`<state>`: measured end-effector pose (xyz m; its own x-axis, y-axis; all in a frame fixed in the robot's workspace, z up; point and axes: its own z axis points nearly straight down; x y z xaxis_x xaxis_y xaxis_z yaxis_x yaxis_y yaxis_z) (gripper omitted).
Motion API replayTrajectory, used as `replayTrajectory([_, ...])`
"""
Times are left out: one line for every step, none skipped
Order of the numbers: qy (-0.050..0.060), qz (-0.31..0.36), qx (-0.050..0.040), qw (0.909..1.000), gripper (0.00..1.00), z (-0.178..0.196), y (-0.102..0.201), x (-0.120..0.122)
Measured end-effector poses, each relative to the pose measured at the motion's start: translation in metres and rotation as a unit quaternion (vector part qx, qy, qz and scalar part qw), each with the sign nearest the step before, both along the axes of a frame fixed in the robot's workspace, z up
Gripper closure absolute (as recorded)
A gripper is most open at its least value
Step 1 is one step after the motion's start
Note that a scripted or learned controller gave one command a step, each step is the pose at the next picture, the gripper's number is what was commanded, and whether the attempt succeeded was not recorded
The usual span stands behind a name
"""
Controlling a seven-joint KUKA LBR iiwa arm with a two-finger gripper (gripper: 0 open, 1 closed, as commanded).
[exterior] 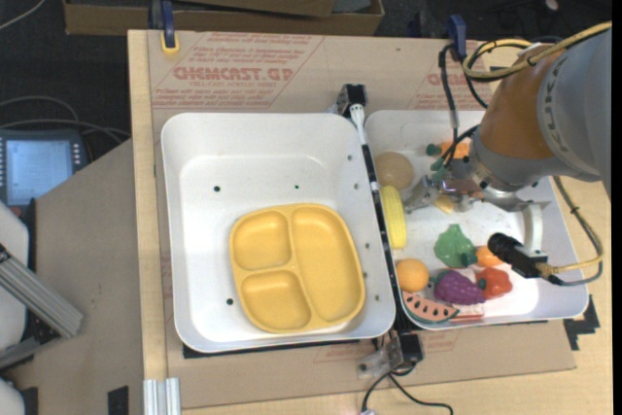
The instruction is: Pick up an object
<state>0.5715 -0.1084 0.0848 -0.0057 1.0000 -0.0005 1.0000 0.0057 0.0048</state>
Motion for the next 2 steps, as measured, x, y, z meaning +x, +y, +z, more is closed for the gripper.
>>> replayTrajectory([0.005, -0.004, 0.0010, 1.0000, 0.00, 0.000, -0.040, -0.039])
replayTrajectory([0.005, -0.002, 0.0017, 1.0000, 0.00, 0.000, 0.004, -0.055])
